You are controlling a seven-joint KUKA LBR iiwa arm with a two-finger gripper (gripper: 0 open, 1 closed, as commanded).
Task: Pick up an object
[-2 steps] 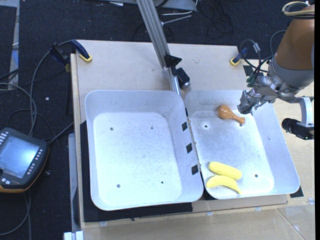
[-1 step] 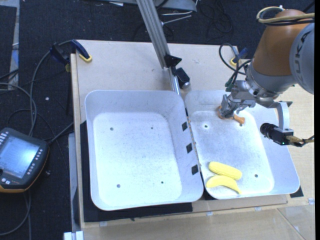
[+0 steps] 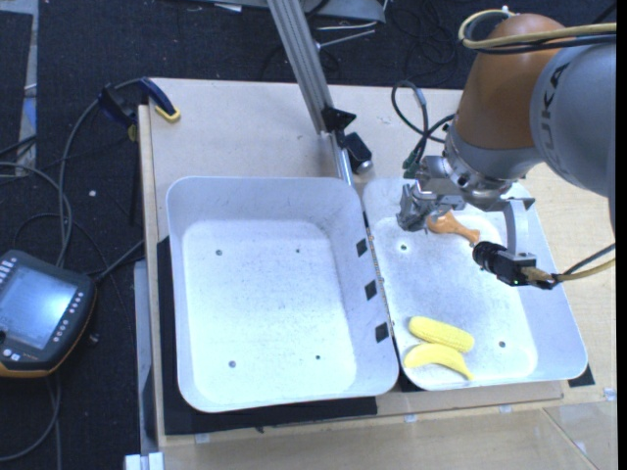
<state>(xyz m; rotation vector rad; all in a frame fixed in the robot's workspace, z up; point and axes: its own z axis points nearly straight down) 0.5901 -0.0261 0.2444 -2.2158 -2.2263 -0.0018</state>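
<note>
Lying in the upper part of the right bin (image 3: 549, 351), toward the right of the frame, an orange object (image 3: 457, 226) sits just beside the pincer (image 3: 419, 211), its rounded end poking out to the right of the metal tip. It looks like a small plastic toy, though its exact shape is hard to make out because the wrist covers part of it. The pincer hangs low over that spot, touching or nearly touching the orange piece, and from here I cannot tell whether it is spread or closed, nor whether anything is caught in it.

Lower in the same bin, near the bottom edge, two yellow items lie close together: a yellow corn cob (image 3: 442, 333) and, just below it, a yellow banana (image 3: 437, 360). Both are well apart from the arm. The left bin (image 3: 196, 204) takes up the middle of the frame, and both bins rest on the pale counter (image 3: 245, 125). A teach pendant (image 3: 34, 311) lies at the far left.

My guess is the grasp attempt on the orange piece is in hand. The next move calls for a firm close on it, then a straight lift; a rounded toy could easily slip sideways.
</note>
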